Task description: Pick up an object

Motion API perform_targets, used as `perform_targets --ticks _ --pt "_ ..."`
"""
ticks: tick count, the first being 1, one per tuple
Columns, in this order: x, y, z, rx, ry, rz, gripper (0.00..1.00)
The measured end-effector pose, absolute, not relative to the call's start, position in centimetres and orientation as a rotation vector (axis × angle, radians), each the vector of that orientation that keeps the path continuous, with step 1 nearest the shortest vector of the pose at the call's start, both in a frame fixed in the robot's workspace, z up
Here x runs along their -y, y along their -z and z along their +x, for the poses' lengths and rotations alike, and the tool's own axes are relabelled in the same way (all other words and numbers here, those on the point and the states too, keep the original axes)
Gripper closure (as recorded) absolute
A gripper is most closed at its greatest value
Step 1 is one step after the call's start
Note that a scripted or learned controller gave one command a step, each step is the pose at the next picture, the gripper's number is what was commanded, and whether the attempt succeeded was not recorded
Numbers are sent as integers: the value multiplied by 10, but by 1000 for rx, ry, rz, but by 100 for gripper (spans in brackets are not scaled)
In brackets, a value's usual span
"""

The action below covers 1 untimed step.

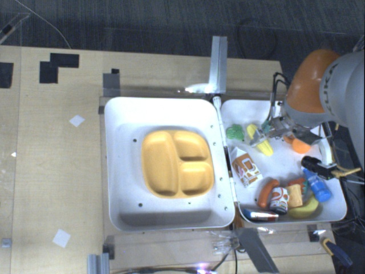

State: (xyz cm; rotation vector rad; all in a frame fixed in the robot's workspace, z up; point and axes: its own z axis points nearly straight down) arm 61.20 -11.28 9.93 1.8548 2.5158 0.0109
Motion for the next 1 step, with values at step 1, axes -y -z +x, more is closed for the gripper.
perform_targets --ticks 1 --pt "57 -185 648 -2322 -6 2110 100"
